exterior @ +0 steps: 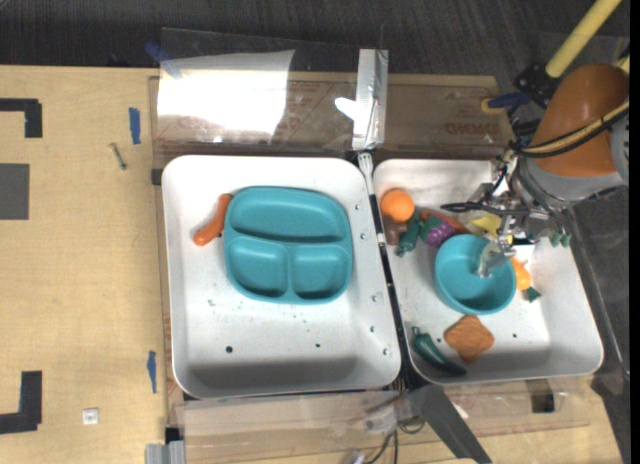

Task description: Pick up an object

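My gripper (pixel 493 252) hangs over the right part of a teal bowl (pixel 470 280) in the right bin (pixel 575 337), reaching down toward the bowl's inside. Around the bowl lie an orange ball (pixel 397 204), a purple piece (pixel 438 233), a small green piece (pixel 408 240), a yellow piece (pixel 486 222) and an orange piece (pixel 521 274). A brown biscuit-like piece (pixel 468 336) and a dark green object (pixel 432 352) lie near the bin's front. The arm's wrist hides part of the bin's far right corner.
The left bin (pixel 190 352) holds a teal divided plate (pixel 288 244) with an orange sausage-shaped piece (pixel 211 222) at its left. A metal divider (pixel 370 102) and a clear sheet (pixel 230 97) stand behind the bins. The wooden bench (pixel 70 252) extends to the left.
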`<state>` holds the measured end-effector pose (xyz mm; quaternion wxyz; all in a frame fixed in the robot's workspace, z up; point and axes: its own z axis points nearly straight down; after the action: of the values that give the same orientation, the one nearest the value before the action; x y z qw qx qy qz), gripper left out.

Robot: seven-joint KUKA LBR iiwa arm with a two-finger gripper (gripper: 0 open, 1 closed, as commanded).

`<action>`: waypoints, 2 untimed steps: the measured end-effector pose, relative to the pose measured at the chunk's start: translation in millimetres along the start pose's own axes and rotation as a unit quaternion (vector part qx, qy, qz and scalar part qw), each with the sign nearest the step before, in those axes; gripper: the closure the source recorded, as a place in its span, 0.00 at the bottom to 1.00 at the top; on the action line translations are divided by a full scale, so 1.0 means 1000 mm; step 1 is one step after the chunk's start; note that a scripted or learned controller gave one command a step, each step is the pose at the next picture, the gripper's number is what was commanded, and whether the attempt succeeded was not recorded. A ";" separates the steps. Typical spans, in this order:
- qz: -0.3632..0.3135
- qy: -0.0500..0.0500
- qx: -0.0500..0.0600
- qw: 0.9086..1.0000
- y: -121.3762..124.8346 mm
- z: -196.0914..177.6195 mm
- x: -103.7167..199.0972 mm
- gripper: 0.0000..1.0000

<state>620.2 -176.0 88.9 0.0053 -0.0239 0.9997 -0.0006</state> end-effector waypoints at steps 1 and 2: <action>-0.009 0.001 0.000 1.000 -0.017 0.000 0.024 0.00; -0.010 -0.003 -0.001 1.000 -0.015 -0.012 0.020 1.00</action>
<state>600.9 -191.8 101.2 0.0081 -0.0340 0.9994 -0.0001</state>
